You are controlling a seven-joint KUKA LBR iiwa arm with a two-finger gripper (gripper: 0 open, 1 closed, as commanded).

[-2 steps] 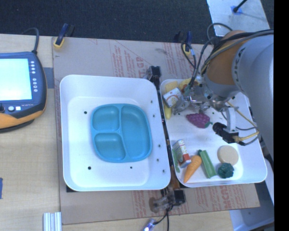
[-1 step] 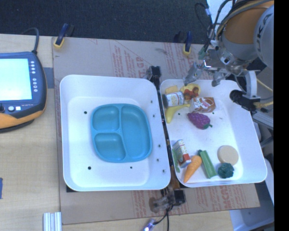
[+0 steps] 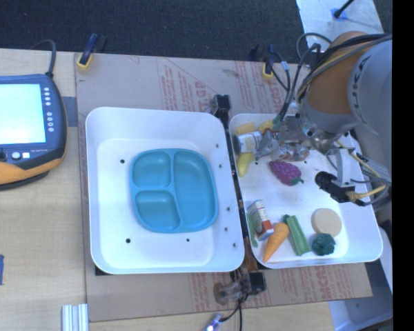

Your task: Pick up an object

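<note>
The table (image 3: 41, 254) is covered in the middle by a sheet of cardboard (image 3: 159, 81), probably there to protect the surface and keep the two white bins from sliding. The left bin (image 3: 103, 185), at the centre of the frame, carries just a blue divided plate (image 3: 173, 189), which looks like a place to drop whatever gets picked. The right bin (image 3: 362, 243) is where the small things lie, so the arm (image 3: 345, 81) reaches in from the upper right and bends down over that bin's upper half. Its gripper (image 3: 279, 142) sits low among cables, just above a bunch of purple grapes (image 3: 287, 172) and beside a small can (image 3: 247, 142) and a yellow piece (image 3: 244, 163) near the bin's left wall; I cannot tell how it is set, nor that anything is held. My guess is that it is going for one of those three. Along the lower edge of the same bin, well apart from the gripper, lie a small bottle (image 3: 258, 219), a carrot (image 3: 276, 241), a green stick (image 3: 296, 234), a pale round disc (image 3: 326, 222) and a dark green lump (image 3: 323, 244). A screen pendant (image 3: 21, 126) rests at the far left.
</note>
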